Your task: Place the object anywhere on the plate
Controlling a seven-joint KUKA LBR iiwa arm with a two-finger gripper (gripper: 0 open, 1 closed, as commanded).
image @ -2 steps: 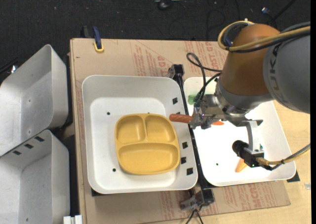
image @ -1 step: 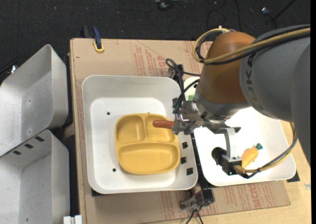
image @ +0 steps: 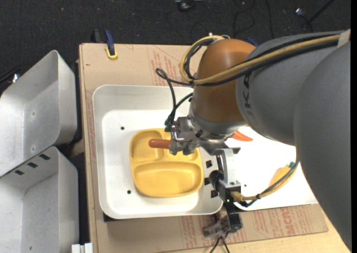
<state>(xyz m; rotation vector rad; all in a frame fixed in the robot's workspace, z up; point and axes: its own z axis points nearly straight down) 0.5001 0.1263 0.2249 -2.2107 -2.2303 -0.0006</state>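
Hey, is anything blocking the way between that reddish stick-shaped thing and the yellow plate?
Nothing visible does. The reddish object already lies over the upper compartment of the yellow plate, right beside the claw at the plate's right edge.

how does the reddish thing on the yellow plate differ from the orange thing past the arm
The reddish stick lies on the yellow plate, in its upper compartment; the orange piece lies off the plate, right of the arm. The stick is darker, brownish red; the piece is bright orange. The arm partly hides both.
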